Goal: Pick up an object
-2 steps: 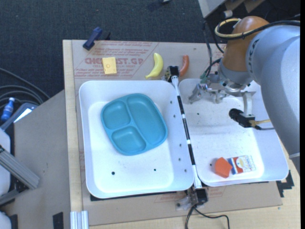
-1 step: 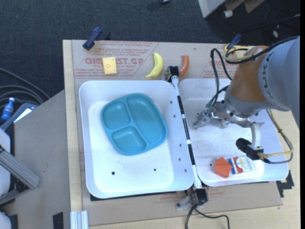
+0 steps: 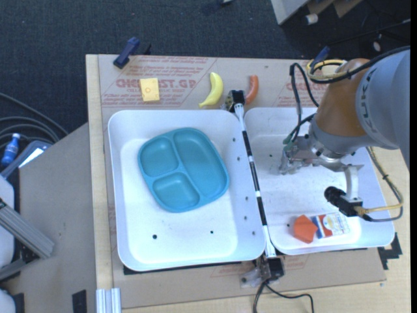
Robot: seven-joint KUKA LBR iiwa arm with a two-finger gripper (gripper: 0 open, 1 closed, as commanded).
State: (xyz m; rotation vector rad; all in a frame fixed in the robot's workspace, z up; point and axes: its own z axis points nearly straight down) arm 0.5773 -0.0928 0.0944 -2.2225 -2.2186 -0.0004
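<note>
Your hand [image 3: 293,158] hangs low over the upper middle of the right white bin [image 3: 277,126], under the grey arm with its orange band [image 3: 339,106]. From this slanted view you cannot tell how far it is open, and nothing shows in its grip.

The likeliest things to pick lie in that same bin, below the hand and a little to its right, near the bin's lower rim: a small orange wedge-shaped block [image 3: 303,229] and, touching it on the far side, a flat white packet with red and blue print [image 3: 333,225]. A black part on the arm's cable sits just above the packet, so expect clutter there.

By its look, the orange block should be light and stiff, probably foam or plastic, with sides the hand can close across; take it across its narrow width, from the side away from the packet. The packet seems thin and flat against the floor of the bin, which would make it slippery and hard to get under.

Far to the hand's left, in the left white bin [image 3: 124,175], lies a light blue plastic divided plate [image 3: 182,168]. It looks rigid and smooth, too wide to span; only its rim offers a hold.

Above the hand on the worktop [image 3: 169,77], beyond the bins, sit a yellow toy banana [image 3: 212,90], an orange carrot-like piece [image 3: 251,89] and a yellow square tile [image 3: 149,90].
</note>
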